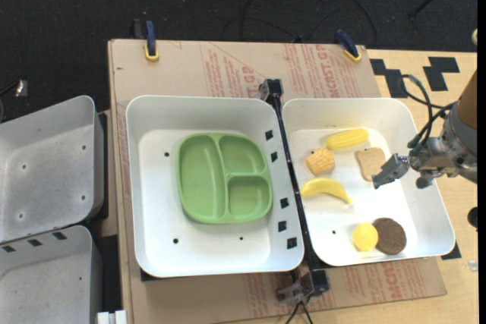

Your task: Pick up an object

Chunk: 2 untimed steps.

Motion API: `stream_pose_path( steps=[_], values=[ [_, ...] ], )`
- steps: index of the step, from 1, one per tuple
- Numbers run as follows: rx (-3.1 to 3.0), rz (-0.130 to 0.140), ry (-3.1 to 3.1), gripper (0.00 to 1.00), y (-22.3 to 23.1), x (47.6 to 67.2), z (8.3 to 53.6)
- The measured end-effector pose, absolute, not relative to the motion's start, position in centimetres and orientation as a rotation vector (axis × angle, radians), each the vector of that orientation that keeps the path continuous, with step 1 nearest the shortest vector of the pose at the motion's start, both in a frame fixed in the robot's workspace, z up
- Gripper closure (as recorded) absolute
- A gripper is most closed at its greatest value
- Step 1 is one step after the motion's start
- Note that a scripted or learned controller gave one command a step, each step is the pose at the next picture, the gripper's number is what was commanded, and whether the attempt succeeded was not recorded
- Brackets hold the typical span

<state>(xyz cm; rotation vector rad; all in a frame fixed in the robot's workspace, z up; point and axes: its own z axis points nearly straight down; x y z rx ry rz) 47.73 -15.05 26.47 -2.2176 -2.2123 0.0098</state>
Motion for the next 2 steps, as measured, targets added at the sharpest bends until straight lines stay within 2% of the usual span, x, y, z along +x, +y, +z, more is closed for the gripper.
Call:
stream_pose_path(
  steps=[1, 2],
  values=[
    [-2.22, 0.0, -2.222, 0.0, -15.0, 47.9, 27.0],
    [-2.221, 0.004, -2.217, 0.0, -15.5, 48.7, 22.0]
  ],
)
